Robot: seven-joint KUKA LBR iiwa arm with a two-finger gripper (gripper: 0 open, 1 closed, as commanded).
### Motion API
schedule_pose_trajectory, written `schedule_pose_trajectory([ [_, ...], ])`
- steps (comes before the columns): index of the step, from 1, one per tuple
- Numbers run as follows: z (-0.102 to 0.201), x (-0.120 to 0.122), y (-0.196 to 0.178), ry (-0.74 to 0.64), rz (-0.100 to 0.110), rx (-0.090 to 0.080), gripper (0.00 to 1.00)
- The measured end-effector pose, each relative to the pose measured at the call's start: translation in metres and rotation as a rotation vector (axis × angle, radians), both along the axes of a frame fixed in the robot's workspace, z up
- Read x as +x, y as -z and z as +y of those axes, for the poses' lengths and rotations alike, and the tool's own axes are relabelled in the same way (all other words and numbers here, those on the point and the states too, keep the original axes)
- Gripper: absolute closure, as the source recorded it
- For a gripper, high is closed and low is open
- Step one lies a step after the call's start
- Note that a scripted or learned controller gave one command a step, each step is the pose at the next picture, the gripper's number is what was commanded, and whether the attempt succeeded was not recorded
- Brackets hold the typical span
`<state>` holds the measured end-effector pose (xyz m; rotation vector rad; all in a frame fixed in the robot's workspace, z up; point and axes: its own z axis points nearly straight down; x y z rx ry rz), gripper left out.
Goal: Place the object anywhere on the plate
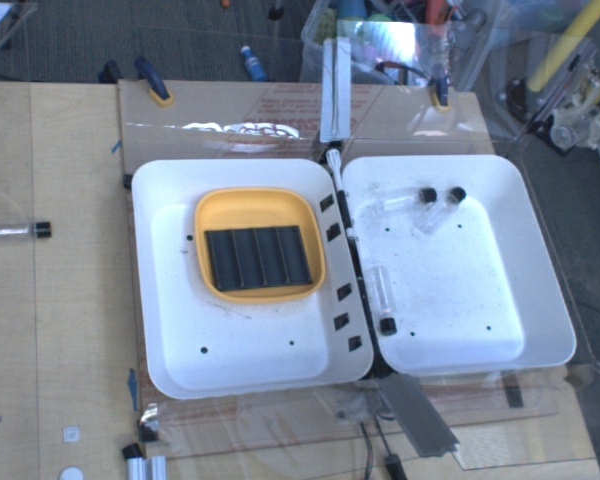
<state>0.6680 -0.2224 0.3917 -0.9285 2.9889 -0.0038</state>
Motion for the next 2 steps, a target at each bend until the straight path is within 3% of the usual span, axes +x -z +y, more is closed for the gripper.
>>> schedule_pose_trajectory([
  [1,0.0014,0.0002,-0.0458,-0.266,0.0,-0.003,1.0],
  [2,0.0011,0.0001,-0.0447,-0.635,0.001,-0.005,1.0],
])
